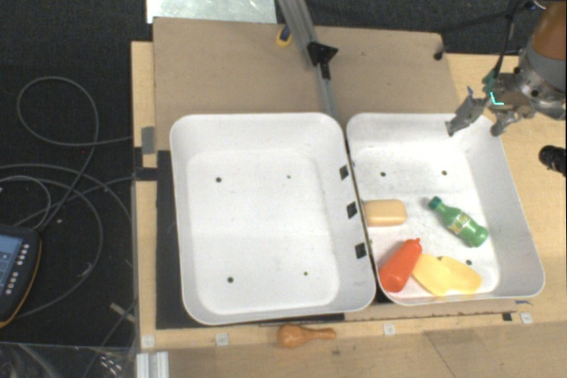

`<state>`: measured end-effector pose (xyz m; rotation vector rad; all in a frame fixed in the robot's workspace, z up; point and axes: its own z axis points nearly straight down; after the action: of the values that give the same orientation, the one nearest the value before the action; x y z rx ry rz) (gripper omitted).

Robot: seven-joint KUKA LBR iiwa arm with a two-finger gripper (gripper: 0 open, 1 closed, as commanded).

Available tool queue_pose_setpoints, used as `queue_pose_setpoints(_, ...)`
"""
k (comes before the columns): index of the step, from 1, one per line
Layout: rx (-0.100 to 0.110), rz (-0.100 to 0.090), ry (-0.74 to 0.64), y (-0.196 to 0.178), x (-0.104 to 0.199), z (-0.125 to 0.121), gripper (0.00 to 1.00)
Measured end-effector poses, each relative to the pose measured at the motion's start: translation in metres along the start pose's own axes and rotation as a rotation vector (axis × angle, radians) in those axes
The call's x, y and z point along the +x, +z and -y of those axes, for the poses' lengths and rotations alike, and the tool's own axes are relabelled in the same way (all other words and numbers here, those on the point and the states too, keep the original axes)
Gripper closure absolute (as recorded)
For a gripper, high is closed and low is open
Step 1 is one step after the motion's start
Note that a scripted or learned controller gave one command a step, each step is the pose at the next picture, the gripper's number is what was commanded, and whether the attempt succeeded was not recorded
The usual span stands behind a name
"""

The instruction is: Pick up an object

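The right bin [416, 146] holds a tan block [384, 212], a green bottle [459, 221], a red bottle-shaped piece [400, 265] and a yellow piece [447, 275], all in its near half. My gripper [483, 118] hangs open over the bin's far right corner, with nothing between its fingers. It stands well behind the green bottle and apart from every object.
The left bin [257, 217] lies beside the right one. A small orange-brown object [305, 334] rests on the bench in front of the bins. A grey pole [292, 4] slants across the back. Cables lie on the floor at left.
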<state>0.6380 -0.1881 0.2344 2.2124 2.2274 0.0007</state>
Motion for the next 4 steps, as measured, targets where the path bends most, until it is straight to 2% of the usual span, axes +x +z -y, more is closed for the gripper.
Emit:
queue_pose_setpoints(3, 0.003, -0.001, 0.0, 0.144, 0.008, -0.002, 0.0)
queue_pose_setpoints(4, -0.004, 0.001, -0.002, 0.13, 0.008, -0.005, 1.0)
